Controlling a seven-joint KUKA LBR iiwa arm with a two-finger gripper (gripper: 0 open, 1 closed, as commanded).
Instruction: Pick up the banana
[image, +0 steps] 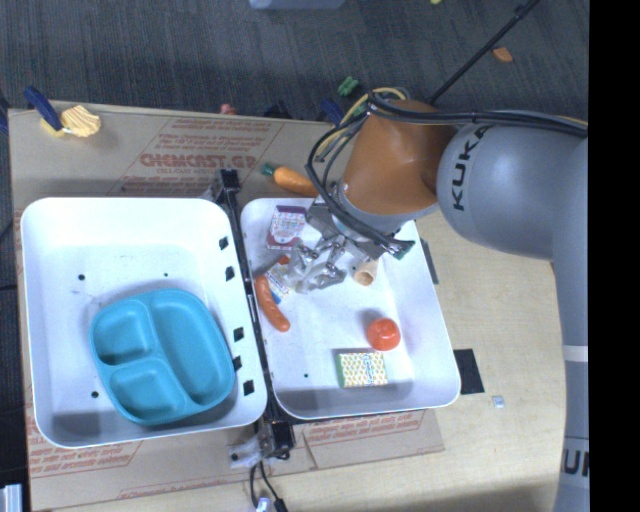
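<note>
My gripper (318, 264) is low in the right bin (430, 330), near its back middle, under the orange wrist band (395, 165). A pale cream stub (365, 272) sticks out just right of the gripper, touching or nearly touching it. It could be an end of the banana, but most of it is hidden under the wrist and I cannot tell. The gripper's metal parts blur into the clutter beneath them.
In the right bin lie a red sausage (271, 303) at the left wall, a snack packet (287, 226) at the back, a red-orange tomato (382, 333) and a patterned box (362, 368) in front. A carrot (295, 180) lies behind the bin. The left bin (60, 240) holds a blue divided tray (160, 355).
</note>
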